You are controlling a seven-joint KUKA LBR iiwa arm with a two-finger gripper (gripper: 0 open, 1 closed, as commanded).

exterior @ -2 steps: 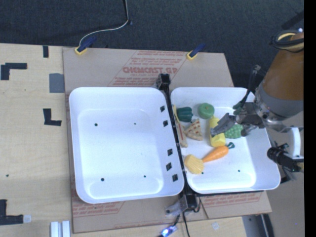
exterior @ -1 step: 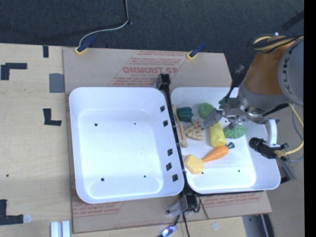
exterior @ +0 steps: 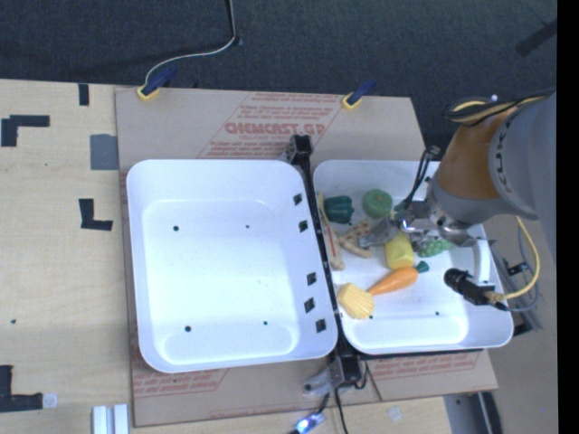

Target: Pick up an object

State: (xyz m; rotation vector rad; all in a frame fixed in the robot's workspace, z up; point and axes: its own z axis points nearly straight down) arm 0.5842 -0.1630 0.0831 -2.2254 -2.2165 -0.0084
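Observation:
The right bin point(exterior: 416, 333) holds several small toys: a dark green pepper point(exterior: 338, 209), a light green round piece point(exterior: 377, 202), a yellow piece point(exterior: 399, 252), an orange carrot point(exterior: 394, 282), a yellow corn cob point(exterior: 355, 302), a tan stick point(exterior: 334, 242) and a grey-tan item point(exterior: 371, 234). My gripper point(exterior: 418, 227) is down in this bin at its right side, just above the yellow piece and next to a small green item point(exterior: 434, 246). Nothing shows between the fingers from this angle.
The left bin point(exterior: 217, 269) lies beside the right one, with a black hinge strip point(exterior: 312, 242) between them. Both rest on a cardboard sheet point(exterior: 262, 129) on the wooden bench. The arm's grey body and orange band point(exterior: 470, 165) overhang the right bin's far right corner.

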